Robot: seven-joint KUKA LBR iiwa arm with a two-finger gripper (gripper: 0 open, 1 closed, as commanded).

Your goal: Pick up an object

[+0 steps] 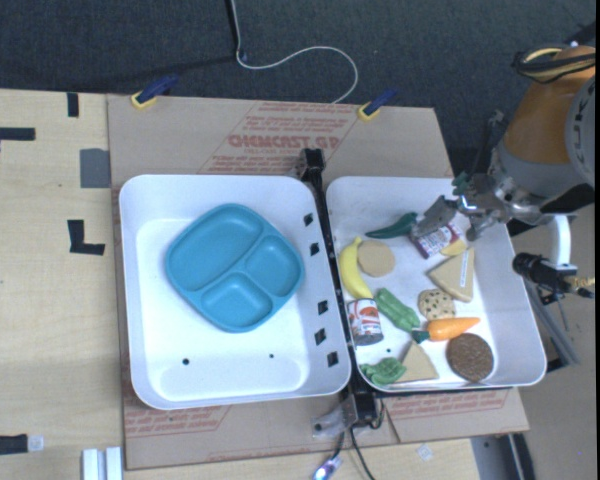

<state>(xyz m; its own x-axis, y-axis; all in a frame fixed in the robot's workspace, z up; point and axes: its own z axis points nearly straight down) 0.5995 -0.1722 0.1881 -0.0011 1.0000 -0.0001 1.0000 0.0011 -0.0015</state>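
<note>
Lettuce leaf [382, 372] lies far below gripper [450, 218]; jaw state indeterminable, positioned over packet [433, 238], likely targeting it.

Two shallow white plastic bins sit side by side on a flat cardboard sheet [280, 138] laid over the wooden bench. The left bin [145, 298] holds a blue three-compartment plastic tray [235, 266], lying near its middle.

The right bin [520, 318] holds the toy food. A yellow banana [352, 271] lies along its left wall, with a round tan biscuit [376, 259] just beside it on the right. Nearer the camera stands a small can [366, 321]; a green pickle [397, 309] lies to its right. An orange carrot [450, 328] lies between a chip cookie [434, 302] and a brown round patty [470, 356]. A cheese wedge [455, 276] lies behind the cookie.
</note>
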